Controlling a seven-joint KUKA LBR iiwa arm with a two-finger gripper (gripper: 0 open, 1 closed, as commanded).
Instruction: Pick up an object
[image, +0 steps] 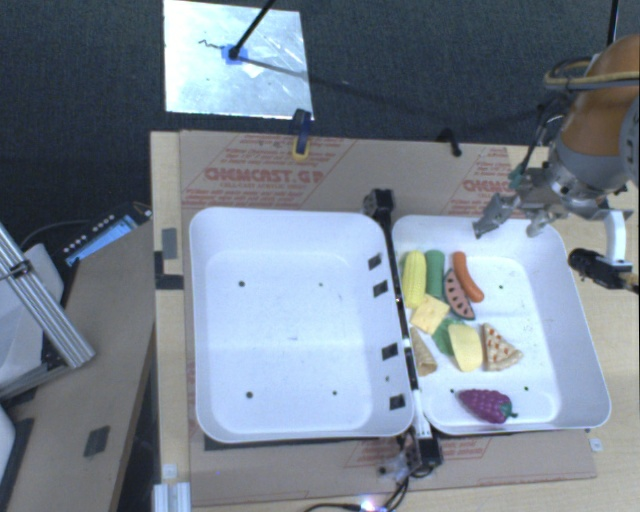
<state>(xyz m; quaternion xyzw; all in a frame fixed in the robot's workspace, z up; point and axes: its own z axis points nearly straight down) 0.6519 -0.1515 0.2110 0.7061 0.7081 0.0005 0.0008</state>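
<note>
I am holding my tool (512, 217) spread open and empty at the frame's upper right, planning a straight descent onto the sausage (467, 276), avoiding the watermelon slice (458, 296).

Two bins sit side by side on the worktop (480, 165): the left bin (290, 320) and the right bin (560, 330), which holds toy food. In it, the corn cob (413, 279), cucumber (435, 272) and sausage (468, 276) lie in a row toward the far wall, with the watermelon slice (459, 295) just before them, then the cheese wedge (431, 314) and pizza slice (498, 350), and the grape bunch (485, 404) nearest the front. The tool (514, 222) hangs over the right bin's far rim.
</note>
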